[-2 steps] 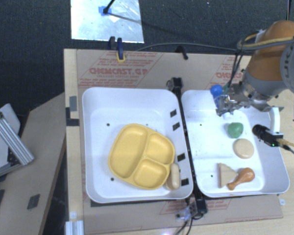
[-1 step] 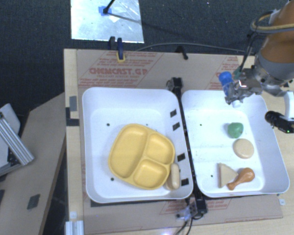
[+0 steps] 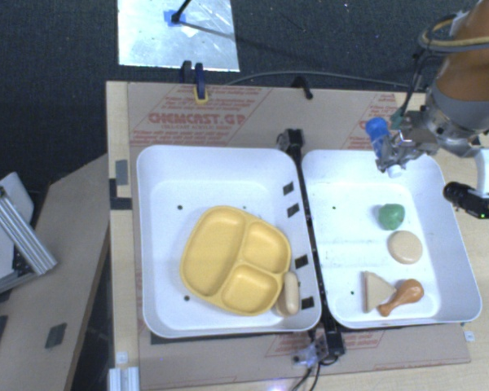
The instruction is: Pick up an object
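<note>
Nearest the lens, along the front walls of two shallow white plastic bins, lie a pale beige oblong bread-like piece point(image 3: 288, 292) in the left bin point(image 3: 159, 218) and a brown drumstick-shaped toy point(image 3: 400, 296) in the right bin point(image 3: 448, 218). That oblong piece touches the front right corner of a smooth yellow plastic tray with three compartments point(image 3: 235, 259), which sits tilted in the left bin's middle. The right bin holds four small things, grouped toward its right half: a tan wedge-shaped slice point(image 3: 373, 290) just beside the drumstick, a round cream-coloured disc point(image 3: 405, 247) behind them, and a lumpy green ball point(image 3: 391, 215) behind that. Its left half is bare white floor, open room. The end effector point(image 3: 391, 155) hangs over the right bin's far rim, apart from all four objects, with a blue part beside it; whether its fingers are spread or closed cannot be told. Both bins rest on a brown cardboard sheet point(image 3: 204, 116) atop the counter point(image 3: 81, 218).
</note>
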You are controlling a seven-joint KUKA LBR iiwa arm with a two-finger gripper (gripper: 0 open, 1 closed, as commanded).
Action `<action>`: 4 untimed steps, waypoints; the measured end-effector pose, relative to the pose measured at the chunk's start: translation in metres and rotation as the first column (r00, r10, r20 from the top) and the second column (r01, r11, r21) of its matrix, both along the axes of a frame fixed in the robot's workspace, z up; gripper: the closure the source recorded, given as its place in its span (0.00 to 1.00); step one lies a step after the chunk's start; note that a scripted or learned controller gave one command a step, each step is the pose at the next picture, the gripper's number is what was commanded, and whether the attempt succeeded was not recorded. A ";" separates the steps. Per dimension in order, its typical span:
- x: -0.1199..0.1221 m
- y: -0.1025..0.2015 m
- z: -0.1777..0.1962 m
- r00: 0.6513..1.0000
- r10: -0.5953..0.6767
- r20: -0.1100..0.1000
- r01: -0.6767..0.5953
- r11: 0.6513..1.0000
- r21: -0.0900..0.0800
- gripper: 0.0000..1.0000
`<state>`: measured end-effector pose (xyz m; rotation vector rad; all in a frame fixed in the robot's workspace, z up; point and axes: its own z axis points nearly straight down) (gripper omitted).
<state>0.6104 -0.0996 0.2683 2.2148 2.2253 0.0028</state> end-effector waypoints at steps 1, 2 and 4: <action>-0.022 0.053 -0.008 1.000 0.004 -0.003 -0.004 1.000 0.002 1.00; -0.034 0.106 -0.004 1.000 0.005 -0.002 -0.005 1.000 0.002 1.00; -0.061 0.206 -0.034 1.000 0.004 -0.003 -0.004 1.000 0.002 1.00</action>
